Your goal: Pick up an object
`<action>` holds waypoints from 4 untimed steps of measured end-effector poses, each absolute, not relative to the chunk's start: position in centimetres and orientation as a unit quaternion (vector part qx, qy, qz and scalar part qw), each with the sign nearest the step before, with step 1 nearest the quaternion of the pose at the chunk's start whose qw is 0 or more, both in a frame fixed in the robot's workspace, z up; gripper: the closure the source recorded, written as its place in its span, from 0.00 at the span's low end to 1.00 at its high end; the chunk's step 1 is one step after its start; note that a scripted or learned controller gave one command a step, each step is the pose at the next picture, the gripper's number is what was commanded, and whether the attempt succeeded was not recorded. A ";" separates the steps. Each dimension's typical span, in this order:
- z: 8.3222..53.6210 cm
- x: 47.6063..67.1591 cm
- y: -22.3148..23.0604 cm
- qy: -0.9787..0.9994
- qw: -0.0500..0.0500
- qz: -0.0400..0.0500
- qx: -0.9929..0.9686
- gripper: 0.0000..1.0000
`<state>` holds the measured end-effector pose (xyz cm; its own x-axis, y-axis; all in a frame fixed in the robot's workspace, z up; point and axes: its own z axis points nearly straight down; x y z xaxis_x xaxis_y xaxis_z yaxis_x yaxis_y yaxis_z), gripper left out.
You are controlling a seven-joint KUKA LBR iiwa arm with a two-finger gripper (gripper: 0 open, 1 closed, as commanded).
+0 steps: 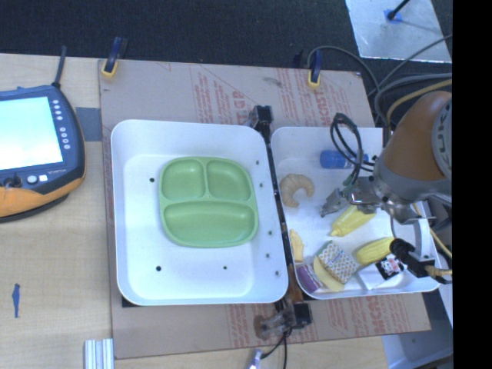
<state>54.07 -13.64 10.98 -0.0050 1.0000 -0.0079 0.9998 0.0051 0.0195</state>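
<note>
Approach step, nothing grasped. Gripper [338,203] hangs low in the right bin [307,138], jaws seemingly apart and bare. Croissant [296,188] lies near at 10 o'clock, yellow piece [352,221] touching at 4. Next: centre, descend, close.

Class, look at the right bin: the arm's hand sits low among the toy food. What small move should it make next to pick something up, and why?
Probably a slight shift toward the yellow piece and a short descent. The hand sits in the right bin just left of that piece, with nothing visibly between its fingers. The croissant lies farther left, so the yellow piece is the nearer target.
</note>
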 end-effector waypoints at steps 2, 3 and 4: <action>9.2 57.2 -14.8 0.708 -0.001 0.000 0.706 0.00; 9.2 64.5 -21.2 0.709 -0.002 -0.001 0.705 0.00; 10.2 64.6 -21.2 0.711 -0.003 -0.002 0.703 1.00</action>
